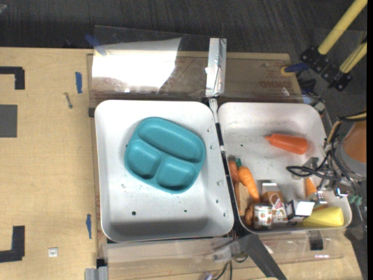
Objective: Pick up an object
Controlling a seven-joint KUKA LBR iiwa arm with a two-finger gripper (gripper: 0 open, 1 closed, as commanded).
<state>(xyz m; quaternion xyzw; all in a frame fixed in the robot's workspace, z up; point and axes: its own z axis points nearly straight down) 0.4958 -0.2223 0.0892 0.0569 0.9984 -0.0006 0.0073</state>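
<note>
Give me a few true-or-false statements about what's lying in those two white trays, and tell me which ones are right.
1. The teal divided plate lies in the left bin. True.
2. The plate has food in its sections. False: its sections hold nothing.
3. An orange carrot-like piece lies by itself in the upper part of the right bin. True.
4. The yellow object sits in the left bin. False: it is in the right bin's lower right corner.
5. Most of the small items crowd the lower part of the right bin. True.
</note>
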